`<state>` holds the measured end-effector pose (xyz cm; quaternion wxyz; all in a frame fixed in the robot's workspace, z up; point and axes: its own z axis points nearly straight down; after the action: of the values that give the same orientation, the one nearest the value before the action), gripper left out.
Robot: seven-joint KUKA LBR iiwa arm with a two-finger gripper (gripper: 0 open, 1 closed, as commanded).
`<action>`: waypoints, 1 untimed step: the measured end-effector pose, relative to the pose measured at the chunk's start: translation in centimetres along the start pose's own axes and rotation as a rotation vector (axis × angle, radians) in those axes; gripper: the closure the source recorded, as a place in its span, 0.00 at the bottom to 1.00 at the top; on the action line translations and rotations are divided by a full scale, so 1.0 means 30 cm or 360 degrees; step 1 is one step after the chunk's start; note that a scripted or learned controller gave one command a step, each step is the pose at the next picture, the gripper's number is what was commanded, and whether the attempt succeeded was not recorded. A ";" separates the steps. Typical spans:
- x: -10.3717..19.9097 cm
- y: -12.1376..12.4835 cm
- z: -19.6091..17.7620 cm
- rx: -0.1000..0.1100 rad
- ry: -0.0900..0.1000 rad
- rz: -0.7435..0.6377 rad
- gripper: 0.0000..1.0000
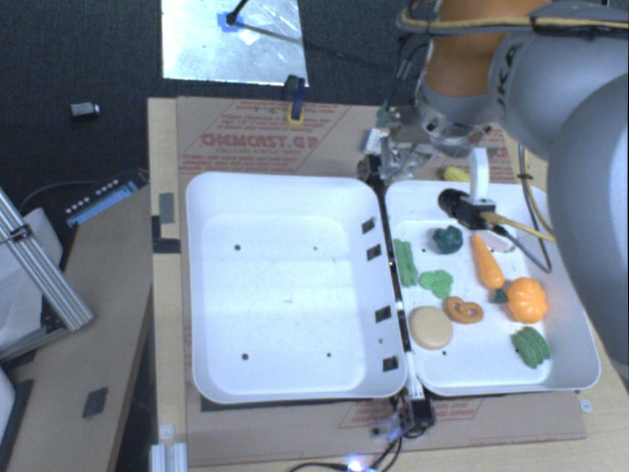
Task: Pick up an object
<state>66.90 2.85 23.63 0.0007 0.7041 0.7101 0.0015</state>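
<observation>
The right bin [565,367] holds several toy foods: a green strip [404,262], a dark green broccoli piece [448,239], a light green piece [436,282], a carrot [486,262], an orange pumpkin [527,300], a brown pretzel [464,310], a beige round piece [430,327], a ridged green piece [531,346] and a yellow piece [455,175] at the back. My gripper [391,160] hangs over the back edge where the two bins meet, above and apart from the foods. Nothing can be seen in it.
The left bin [285,273] lies beside the right one, with black clips [382,283] along the shared rim. The big grey arm [580,96] covers the right bin's back right. A black cable fitting [462,207] hangs over that bin. A yellow-blue clamp [294,101] stands behind.
</observation>
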 end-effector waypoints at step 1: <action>0.012 -0.002 0.097 0.0006 -0.0002 0.0006 1.00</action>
<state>66.84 3.22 20.72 -0.0001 0.7055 0.7087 -0.0004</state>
